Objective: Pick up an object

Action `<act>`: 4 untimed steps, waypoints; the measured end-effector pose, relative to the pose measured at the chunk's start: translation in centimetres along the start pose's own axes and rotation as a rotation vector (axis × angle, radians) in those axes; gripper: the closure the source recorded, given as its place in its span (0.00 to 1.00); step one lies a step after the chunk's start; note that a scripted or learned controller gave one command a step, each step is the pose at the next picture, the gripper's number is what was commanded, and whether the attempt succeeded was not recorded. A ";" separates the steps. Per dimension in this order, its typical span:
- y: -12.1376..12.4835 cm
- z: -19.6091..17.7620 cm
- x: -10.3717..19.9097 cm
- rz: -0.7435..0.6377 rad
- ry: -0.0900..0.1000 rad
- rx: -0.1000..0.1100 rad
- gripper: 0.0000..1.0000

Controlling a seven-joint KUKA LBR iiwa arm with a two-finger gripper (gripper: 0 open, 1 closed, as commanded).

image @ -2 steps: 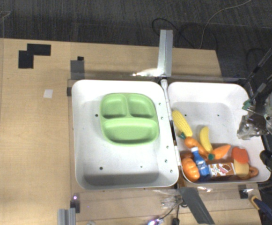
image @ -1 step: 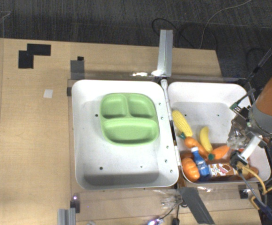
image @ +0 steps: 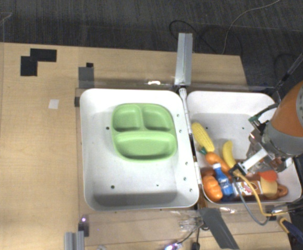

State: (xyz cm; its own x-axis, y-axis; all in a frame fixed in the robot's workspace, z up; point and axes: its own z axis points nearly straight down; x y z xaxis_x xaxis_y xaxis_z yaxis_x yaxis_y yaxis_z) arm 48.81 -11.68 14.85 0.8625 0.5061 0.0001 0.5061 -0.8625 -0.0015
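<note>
The right bin holds a pile of toy food along its near side. A yellow corn cob lies by the left wall, with a banana beside it. Closer to me are an orange piece, a blue bottle and a round orange fruit. My gripper hangs low over the bin's near right part, just right of the banana and above an orange-and-tan piece. The wrist hides what is under it.
The left bin holds a green divided plate lying flat near its middle. A metal post stands behind the wall between the two bins. The far half of the right bin is bare white floor.
</note>
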 end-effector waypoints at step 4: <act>-3.1 -3.6 16.6 0.109 0.002 -0.001 1.00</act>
